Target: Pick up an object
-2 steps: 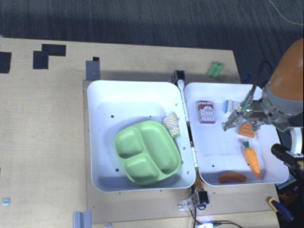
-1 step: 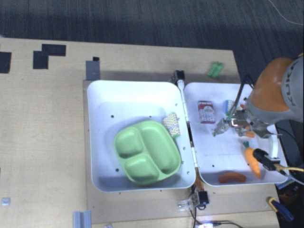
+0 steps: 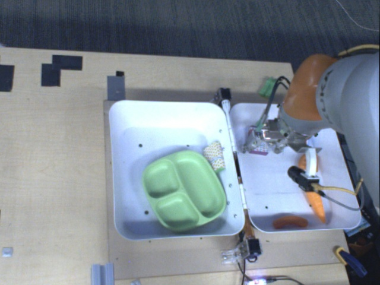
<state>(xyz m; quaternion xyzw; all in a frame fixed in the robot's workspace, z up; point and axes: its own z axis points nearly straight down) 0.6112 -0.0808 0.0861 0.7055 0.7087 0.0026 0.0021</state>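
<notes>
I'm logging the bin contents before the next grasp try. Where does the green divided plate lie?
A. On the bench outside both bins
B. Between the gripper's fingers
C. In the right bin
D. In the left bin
D. The green divided plate lies flat on the floor of the left bin, beside a small patterned object, while the arm reaches over the right bin.

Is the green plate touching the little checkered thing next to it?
Touching. The camera view shows the checkered thing resting against the green plate's upper right rim, no gap between them.
</notes>
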